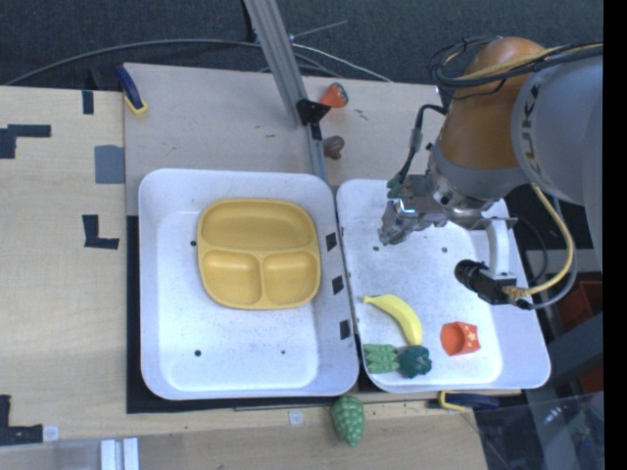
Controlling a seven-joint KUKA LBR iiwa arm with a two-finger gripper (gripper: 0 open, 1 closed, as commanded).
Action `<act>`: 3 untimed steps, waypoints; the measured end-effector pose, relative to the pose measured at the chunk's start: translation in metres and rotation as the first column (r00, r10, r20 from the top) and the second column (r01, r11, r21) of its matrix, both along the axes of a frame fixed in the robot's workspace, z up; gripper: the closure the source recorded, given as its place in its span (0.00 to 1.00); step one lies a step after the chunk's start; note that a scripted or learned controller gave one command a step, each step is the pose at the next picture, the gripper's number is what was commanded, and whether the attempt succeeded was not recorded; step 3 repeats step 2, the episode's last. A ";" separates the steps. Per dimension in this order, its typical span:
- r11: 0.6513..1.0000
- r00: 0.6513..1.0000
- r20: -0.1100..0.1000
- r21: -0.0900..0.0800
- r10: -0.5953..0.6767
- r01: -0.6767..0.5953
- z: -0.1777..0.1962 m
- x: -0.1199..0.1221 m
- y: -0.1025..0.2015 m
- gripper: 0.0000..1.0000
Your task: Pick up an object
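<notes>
In the right bin (519, 360) lie a yellow banana (397, 314), a green broccoli piece (400, 359) and an orange-red block (459, 338), all near the bin's front. My gripper (395, 226) hangs over the back left part of that bin, well behind the banana. Nothing shows between its fingers.
A yellow divided plate (260, 253) lies in the left bin (167, 360). A green grape-like toy (347, 419) sits on the bench in front of the bins. A metal pole (279, 42) rises behind the bins, with an orange item (335, 94) and a brown item (334, 147) near it.
</notes>
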State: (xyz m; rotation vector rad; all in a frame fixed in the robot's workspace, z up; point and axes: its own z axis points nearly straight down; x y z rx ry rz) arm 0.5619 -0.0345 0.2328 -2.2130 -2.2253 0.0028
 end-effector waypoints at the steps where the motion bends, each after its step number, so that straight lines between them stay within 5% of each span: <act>1: 1.000 1.000 0.001 0.001 0.002 -0.002 0.009 -0.016 0.053 1.00; 2: 1.000 1.000 0.001 0.001 0.003 -0.003 0.008 -0.022 0.108 1.00; 3: 1.000 1.000 0.001 0.001 0.003 -0.003 0.008 -0.022 0.108 1.00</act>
